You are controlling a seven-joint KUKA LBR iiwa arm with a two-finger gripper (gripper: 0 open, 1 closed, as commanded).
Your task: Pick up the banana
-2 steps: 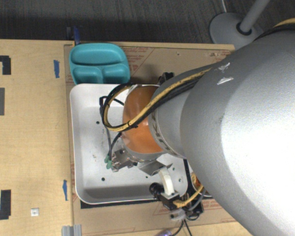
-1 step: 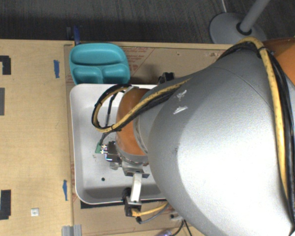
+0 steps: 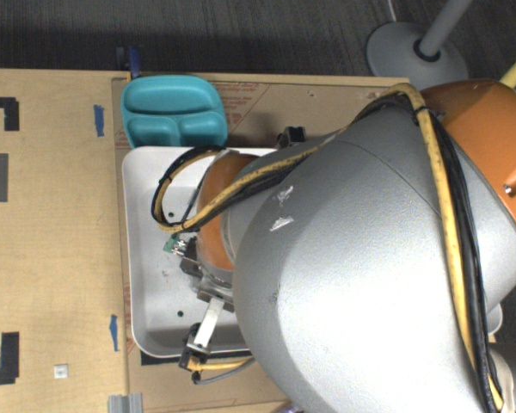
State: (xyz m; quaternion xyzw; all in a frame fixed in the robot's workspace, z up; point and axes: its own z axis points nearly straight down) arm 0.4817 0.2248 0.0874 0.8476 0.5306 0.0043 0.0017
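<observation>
The fingers, released or clenched, cannot be told beneath the grey arm [image 3: 353, 265], which reaches from the right down into the white bin [image 3: 142, 231] and covers most of it. A teal moulded object [image 3: 172, 110] sits at the bin's far left corner on the desk [image 3: 52, 231].

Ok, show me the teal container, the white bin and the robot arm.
teal container [image 3: 174, 110], camera view, its top face.
white bin [image 3: 146, 256], camera view, bare floor by left wall.
robot arm [image 3: 353, 256], camera view, grey casing.
</observation>
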